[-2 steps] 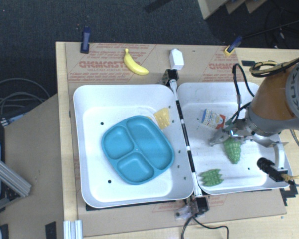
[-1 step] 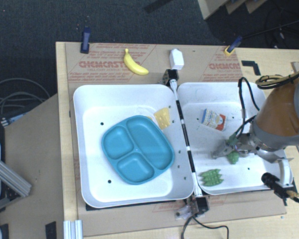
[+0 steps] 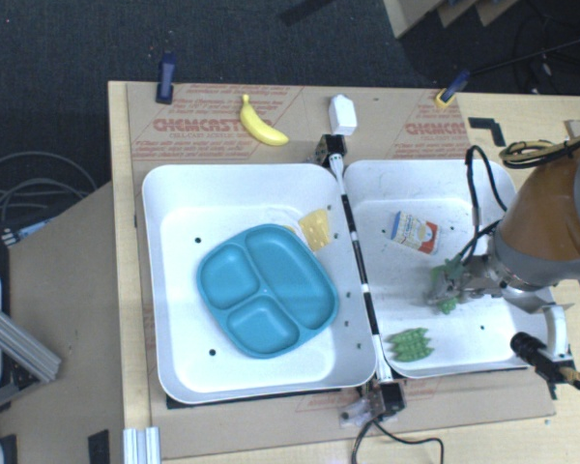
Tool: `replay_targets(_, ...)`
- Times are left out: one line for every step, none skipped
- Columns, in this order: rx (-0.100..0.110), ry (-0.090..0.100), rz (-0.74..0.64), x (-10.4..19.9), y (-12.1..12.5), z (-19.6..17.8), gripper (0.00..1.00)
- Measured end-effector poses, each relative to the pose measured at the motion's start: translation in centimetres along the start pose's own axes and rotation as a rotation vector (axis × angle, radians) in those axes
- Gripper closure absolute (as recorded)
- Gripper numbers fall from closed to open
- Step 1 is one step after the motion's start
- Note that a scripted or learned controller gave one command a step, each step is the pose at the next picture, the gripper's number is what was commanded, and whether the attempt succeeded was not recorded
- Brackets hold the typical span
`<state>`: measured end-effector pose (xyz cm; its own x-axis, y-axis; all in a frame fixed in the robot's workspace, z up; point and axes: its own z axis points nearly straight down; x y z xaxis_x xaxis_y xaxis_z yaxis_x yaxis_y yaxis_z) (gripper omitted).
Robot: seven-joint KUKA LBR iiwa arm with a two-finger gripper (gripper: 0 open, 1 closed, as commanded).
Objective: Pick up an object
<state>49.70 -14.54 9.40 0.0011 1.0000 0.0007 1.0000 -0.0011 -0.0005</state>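
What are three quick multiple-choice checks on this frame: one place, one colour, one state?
1. Where is the blue divided plate?
A. left bin
B. right bin
C. on the bench outside the bins

2. What colour is the banana on the bench?
A. green
B. yellow
C. red

3. How does the gripper stand?
A. raised high above the left bin
B. down in the right bin at a green item
C. over the banana

Key: 1 A, the plate lies on the left bin's floor. 2 B, it is plainly yellow. 3 B, the arm's tip sits among green pieces in the right bin.
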Motion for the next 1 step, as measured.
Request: replay_targets(-0.002,0.0,-0.003,6.39,2.12,-9.09,1.0)
